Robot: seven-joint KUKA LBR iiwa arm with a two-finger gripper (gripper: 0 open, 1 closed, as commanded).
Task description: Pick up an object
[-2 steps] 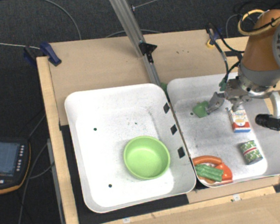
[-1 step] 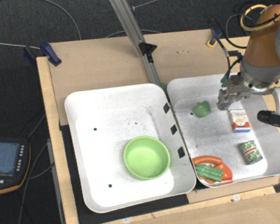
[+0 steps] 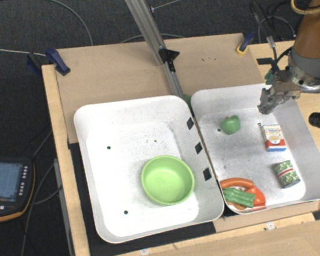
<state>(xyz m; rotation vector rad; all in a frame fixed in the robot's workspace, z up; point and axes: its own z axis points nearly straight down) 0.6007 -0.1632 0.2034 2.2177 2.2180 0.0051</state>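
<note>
1. Overhead, the bench (image 3: 221, 58) carries two shallow white bins side by side: the left bin (image 3: 90, 133) and the right bin (image 3: 308, 140), their inner walls touching along the middle.

2. The left bin holds a single green bowl (image 3: 167, 180), upright with its mouth open to the camera, resting toward the near right part of the floor.

3. The right bin holds the candidate objects for picking, scattered well apart so that each could be approached without crowding its neighbours:
   - a small green rounded item (image 3: 230, 124) near the far middle;
   - a white carton with red and blue print (image 3: 273, 137), lying toward the right side;
   - a small green packet (image 3: 286, 174), nearer the camera than the carton;
   - a plate of orange and green toy food (image 3: 243, 194) in the near left corner, against the bin wall.

4. The gripper (image 3: 269, 103) hangs over the far right part of the right bin, between the green rounded item and the carton and just beyond both. Whether its jaws are wide or narrow cannot be told at this size and angle; nothing is seen between them.

5. Judged from this layout, the pick is not yet made: every object lies on the bin floor. The carton and the green rounded item are the nearest targets.
</note>
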